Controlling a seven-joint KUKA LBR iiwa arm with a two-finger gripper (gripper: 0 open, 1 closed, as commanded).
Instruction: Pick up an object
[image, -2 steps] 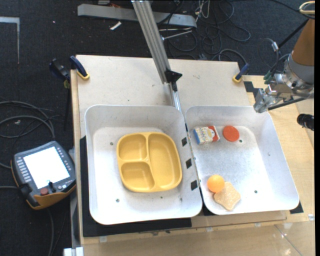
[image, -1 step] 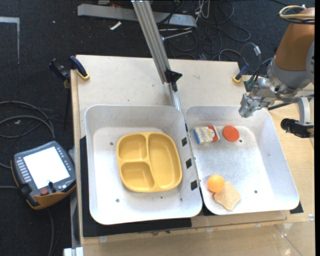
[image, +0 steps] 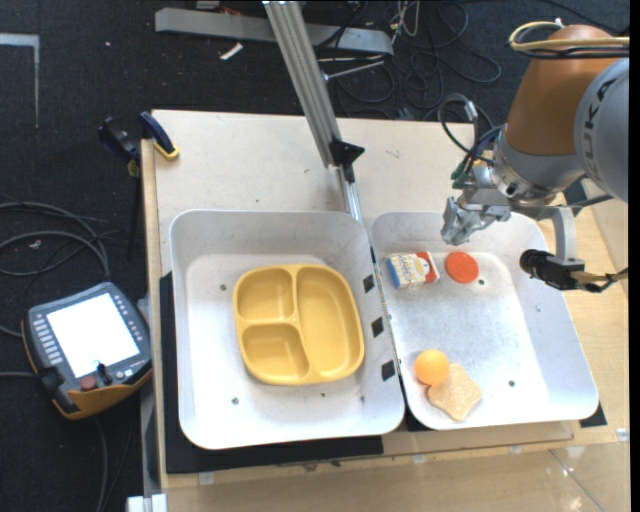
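In the right bin (image: 540, 330) lie several small items: a white and blue carton with a red end (image: 411, 268), a flat red-orange disc (image: 461, 266), an orange ball (image: 431, 366) and a tan piece of toast (image: 455, 393) touching it. My gripper (image: 457, 228) hangs above the bin's back edge, just above and behind the disc, with nothing seen between its fingers. The left bin (image: 200, 300) holds a yellow divided plate (image: 298, 322).
A slanted metal pole (image: 312, 85) rises behind the seam between the bins. A black bracket (image: 548, 266) juts in at the right bin's right wall. A teach pendant (image: 88, 345) rests on the floor at left.
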